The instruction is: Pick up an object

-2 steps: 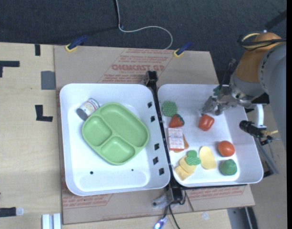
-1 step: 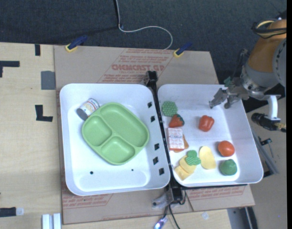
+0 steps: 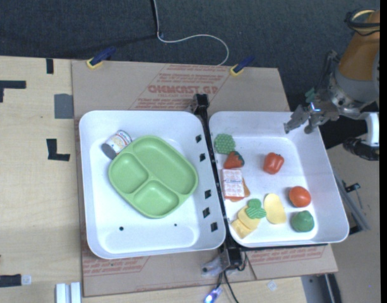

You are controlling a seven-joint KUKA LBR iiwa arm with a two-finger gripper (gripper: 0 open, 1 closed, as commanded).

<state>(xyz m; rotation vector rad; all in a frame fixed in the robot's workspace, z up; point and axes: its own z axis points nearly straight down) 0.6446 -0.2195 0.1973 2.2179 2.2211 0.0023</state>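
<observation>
Glossy plastic tray point(image 3: 153, 175) — matt cardboard point(image 3: 174, 87)

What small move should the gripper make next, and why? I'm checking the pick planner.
Probably move inward over the right bin toward the red pepper. The gripper sits at the bin's far right corner, above nothing, and the pepper lies nearest, apart from the other toys.

A single fixed camera is looking down on the bench point(image 3: 29, 169) from above, tilting at a slant so the far edge with its dark carpet point(image 3: 67, 11) is sitting along the top of the frame. It is standing far enough back to be taking in both white bins whole, the left bin point(image 3: 92, 131) and the right bin point(image 3: 329, 188) lying side by side near the middle. The arm point(image 3: 360, 62) is entering from the right edge, partly cropped by the frame.
</observation>
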